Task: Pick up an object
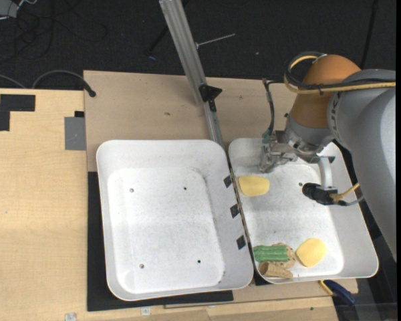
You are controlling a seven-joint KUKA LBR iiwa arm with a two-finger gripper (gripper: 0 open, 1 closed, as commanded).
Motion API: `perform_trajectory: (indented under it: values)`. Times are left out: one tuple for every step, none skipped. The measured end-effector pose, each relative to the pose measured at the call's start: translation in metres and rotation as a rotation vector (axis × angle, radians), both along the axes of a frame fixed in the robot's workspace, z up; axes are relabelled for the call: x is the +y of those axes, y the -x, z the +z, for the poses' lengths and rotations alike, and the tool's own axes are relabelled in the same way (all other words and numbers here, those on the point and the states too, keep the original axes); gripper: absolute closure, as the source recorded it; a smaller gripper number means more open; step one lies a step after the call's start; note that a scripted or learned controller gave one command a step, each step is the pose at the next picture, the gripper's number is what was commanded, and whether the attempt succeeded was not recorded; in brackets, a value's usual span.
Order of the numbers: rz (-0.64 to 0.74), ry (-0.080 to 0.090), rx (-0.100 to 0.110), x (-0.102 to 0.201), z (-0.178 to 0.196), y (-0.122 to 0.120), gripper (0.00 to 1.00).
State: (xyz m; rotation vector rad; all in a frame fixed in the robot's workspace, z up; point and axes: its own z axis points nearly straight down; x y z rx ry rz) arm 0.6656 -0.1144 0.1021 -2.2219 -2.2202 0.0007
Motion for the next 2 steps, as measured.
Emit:
perform_trajectory:
  values:
    - [-0.003, 0.000, -0.003, 0.003, 0.047, 0.006, 1.00]
    - [-0.002, 0.000, -0.003, 0.004, 0.091, 0.010, 1.00]
